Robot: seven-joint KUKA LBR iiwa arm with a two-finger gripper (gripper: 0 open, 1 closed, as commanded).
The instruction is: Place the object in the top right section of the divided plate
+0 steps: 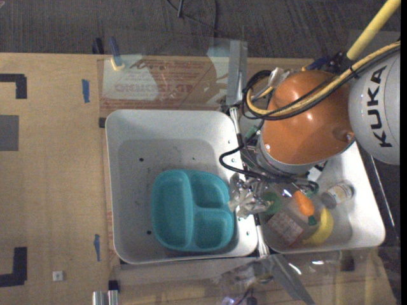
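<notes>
from the overhead camera view, my gripper (245,196) sits low at the wall between the two bins, just beside the right edge of the teal divided plate (191,218). my orange wrist band and a tangle of cables hide most of it, so i cannot tell its state, or whether anything is gripped.

the plate lies in the left bin (127,170), and all three of its sections look bare, so i judge the placing not yet done. the top right section lies closest to my tool.

the candidate objects still look to be in the right bin (372,230): a yellow banana-like piece (323,229), an orange carrot-shaped one (305,205), a small clear bottle (337,192) and a crinkly packet (286,224).

the plate is smooth moulded plastic with rounded corners and raised dividers. the bins are matte white and shallow.
</notes>
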